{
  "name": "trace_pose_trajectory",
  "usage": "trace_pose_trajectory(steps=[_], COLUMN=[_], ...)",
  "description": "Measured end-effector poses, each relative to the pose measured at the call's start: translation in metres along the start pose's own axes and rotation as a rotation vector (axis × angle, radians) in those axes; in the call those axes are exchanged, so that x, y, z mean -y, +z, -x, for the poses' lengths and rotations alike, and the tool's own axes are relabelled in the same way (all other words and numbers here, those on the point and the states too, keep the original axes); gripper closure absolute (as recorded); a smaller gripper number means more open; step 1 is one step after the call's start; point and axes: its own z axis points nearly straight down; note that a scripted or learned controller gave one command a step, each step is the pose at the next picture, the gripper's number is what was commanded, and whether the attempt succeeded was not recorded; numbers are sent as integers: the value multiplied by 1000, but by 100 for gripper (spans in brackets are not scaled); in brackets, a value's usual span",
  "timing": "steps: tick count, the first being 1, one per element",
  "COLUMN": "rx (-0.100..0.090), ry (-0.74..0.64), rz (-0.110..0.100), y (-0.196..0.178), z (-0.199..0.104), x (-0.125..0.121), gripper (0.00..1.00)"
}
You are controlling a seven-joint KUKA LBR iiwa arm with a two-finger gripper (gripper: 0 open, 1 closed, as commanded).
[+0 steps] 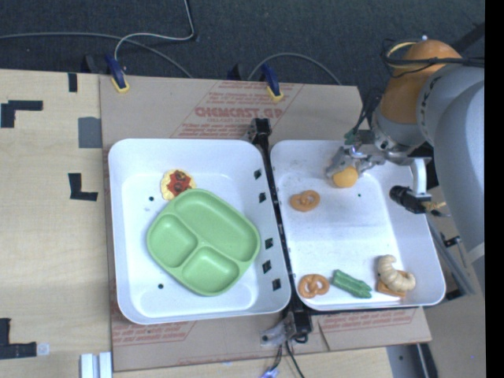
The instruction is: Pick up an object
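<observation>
Yellow ball (344, 179) sits between the fingers of the claw (346, 168), gripped near the far end of the right bin (409, 235). Just to the claw's left and a little nearer the camera lies a pretzel (305, 201). Well nearer, along the bin's front edge, lie a second pretzel (313, 285), a green pod (350, 283) and a tan knobbly piece (394, 276). Farther left, the left bin (134, 211) holds a green divided plate (203, 242) and a small pizza toy (177, 183).

Arm (465, 124) cut off at right edge (upper links unseen).
</observation>
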Motion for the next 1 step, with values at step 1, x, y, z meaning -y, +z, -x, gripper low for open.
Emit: trace_pose_trajectory(steps=[1], rx=[-6], ry=[-1], rz=[-3], y=[-95], z=[-136], x=[0], gripper=[100])
